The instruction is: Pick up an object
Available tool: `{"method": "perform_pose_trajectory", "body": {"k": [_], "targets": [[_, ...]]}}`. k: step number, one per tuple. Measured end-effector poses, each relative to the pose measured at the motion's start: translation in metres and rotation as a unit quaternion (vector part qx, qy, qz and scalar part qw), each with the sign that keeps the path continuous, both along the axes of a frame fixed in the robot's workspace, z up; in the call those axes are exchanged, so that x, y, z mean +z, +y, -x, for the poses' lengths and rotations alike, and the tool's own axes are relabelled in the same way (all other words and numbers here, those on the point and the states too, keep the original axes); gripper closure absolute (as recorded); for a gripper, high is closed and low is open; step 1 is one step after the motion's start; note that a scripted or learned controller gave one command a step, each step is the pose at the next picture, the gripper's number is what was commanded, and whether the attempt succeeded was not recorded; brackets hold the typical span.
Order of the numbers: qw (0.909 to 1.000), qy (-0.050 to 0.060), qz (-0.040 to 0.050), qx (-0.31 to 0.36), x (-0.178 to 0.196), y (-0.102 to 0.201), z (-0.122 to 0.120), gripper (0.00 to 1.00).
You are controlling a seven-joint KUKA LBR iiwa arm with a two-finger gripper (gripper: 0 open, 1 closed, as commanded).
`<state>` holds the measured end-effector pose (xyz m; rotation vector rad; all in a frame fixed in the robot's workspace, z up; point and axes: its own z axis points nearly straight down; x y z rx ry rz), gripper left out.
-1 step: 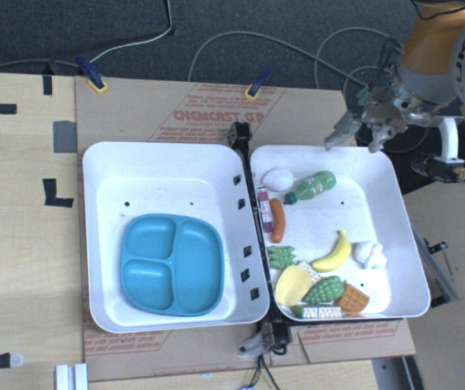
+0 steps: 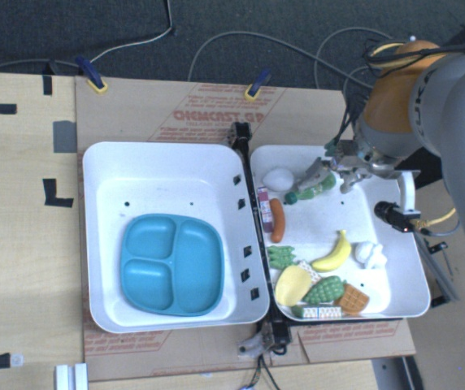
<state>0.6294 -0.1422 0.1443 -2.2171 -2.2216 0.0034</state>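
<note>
A green toy vegetable [image 2: 312, 188] lies near the far edge of the right bin [image 2: 395, 299], beside a white egg [image 2: 279, 178] and just beyond a sausage [image 2: 277, 219]. The gripper [image 2: 323, 174] sits right over it, its jaws apparently spread around the green piece without clearly pinching it. To do this well, I judge the jaws should close squarely across its narrow middle before lifting straight up, clear of those 2 neighbours.

Blue divided plate [image 2: 172, 264] lying flat in left white bin [image 2: 102, 177]; printed cardboard sheet [image 2: 208, 116] beneath both bins; two blue-and-yellow clamps [image 2: 92, 75] at its far edge; wooden counter [image 2: 13, 242]; black cables [image 2: 167, 15] on dark floor.
</note>
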Motion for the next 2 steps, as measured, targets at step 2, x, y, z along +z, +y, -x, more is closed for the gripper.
{"method": "perform_pose_trajectory", "body": {"k": [2], "targets": [[1.0000, -0.005, 0.0009, 0.000, -0.058, 0.037, 0.022, 0.00]]}}
